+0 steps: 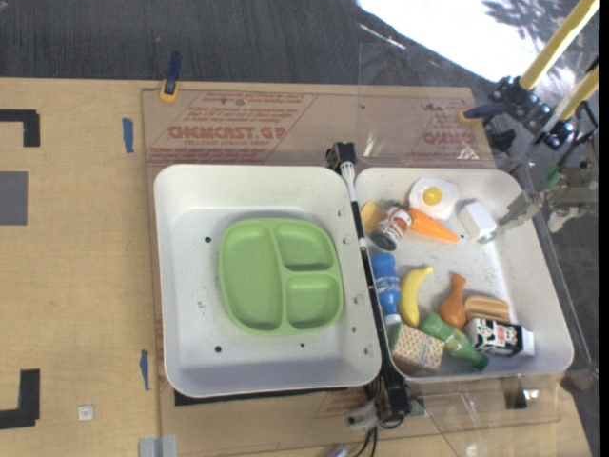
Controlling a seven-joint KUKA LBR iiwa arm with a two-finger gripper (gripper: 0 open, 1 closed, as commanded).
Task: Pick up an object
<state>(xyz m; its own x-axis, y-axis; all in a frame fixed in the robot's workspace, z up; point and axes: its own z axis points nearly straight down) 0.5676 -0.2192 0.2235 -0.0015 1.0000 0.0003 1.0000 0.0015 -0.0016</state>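
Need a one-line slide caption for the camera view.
Green tray alone in the left bin; toy food, including a banana, fills the right bin.

one camera watches me from above the bench [76, 255], fixed, tilted down at a slant so the far edge of the bench and a strip of dark floor [190, 17] show at the top. it sits far enough back to take in both white bins whole: the left bin [181, 198] and the right bin [552, 303], side by side. my arm comes in from the right edge of this view, far side.
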